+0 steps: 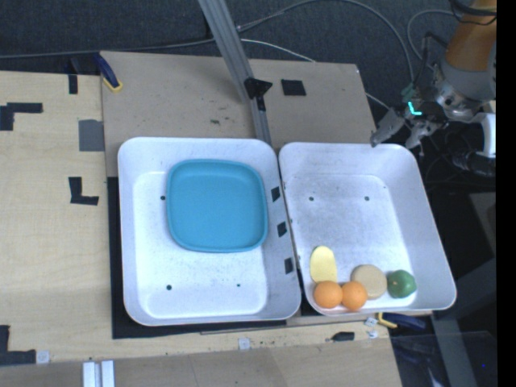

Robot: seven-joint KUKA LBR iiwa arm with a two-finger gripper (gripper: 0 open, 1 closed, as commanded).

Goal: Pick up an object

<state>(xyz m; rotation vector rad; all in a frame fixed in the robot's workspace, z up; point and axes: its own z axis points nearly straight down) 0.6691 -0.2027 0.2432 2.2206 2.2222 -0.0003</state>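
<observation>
Along the near wall of the right bin (403, 176) lie a yellow piece (323, 263), two orange balls (327, 294) (354, 295), a beige round object (369, 279) and a green ball (401, 283). My gripper (397, 131) hangs past the right bin's far right corner, well away from these objects. Its two dark fingers are spread apart with nothing between them. The arm's orange band (472, 39) shows at the top right.
A blue square plate (216, 205) lies in the left bin (137, 240). A slanted metal pole (235, 51) crosses above the seam between the bins. Cables trail over the dark floor beyond the bench.
</observation>
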